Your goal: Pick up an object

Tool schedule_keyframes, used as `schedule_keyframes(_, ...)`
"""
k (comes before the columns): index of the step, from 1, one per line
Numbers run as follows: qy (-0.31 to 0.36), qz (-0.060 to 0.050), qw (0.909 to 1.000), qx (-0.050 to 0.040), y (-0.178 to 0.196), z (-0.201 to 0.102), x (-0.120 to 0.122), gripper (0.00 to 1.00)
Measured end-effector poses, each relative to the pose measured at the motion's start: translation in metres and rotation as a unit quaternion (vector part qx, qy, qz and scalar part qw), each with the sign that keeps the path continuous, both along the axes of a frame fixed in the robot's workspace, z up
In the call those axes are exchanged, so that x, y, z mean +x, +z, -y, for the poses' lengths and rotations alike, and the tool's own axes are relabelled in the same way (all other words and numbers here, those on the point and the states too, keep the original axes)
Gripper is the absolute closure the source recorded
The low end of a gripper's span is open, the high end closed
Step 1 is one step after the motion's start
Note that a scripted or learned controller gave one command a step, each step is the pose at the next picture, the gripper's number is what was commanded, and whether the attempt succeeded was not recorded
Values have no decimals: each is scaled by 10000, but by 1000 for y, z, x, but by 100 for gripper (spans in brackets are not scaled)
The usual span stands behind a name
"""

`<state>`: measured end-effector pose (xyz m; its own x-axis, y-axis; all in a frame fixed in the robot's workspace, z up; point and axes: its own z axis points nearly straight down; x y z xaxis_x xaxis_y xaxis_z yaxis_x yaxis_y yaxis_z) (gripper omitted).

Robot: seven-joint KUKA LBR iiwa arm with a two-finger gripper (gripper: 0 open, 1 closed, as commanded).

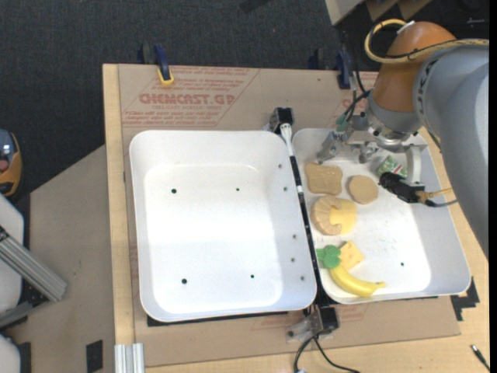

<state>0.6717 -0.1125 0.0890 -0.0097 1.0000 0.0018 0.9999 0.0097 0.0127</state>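
The grey arm (458,92) comes in from the right, its orange band (404,68) turned toward the far end of the right bin (435,263), and the gripper (365,142) hangs low over that bin's far corner; whether its jaws are spread or pressed together I cannot tell. A black cable (408,189) trails beside the wrist. In the right bin lie a tan bread slice (324,179), a round cracker (362,189), a pale yellow cheese round (334,214), a green toy (330,256) touching a yellow wedge (352,253), and a banana (356,284) at the near end. The left bin (217,224) sits just beside it. Both rest on a brown board (124,130) over dark carpet (78,22), with clamps (163,64) at the far edge. Red print on the board reads "CHEMCAST GP" (186,98).
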Motion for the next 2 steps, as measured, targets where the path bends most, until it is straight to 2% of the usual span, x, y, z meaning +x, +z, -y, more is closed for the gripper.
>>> schedule_keyframes(1,-60,-25,10000,-9,0,-13,-74,0)
schedule_keyframes(2,-46,-34,10000,-23,-4,11,-33,0)
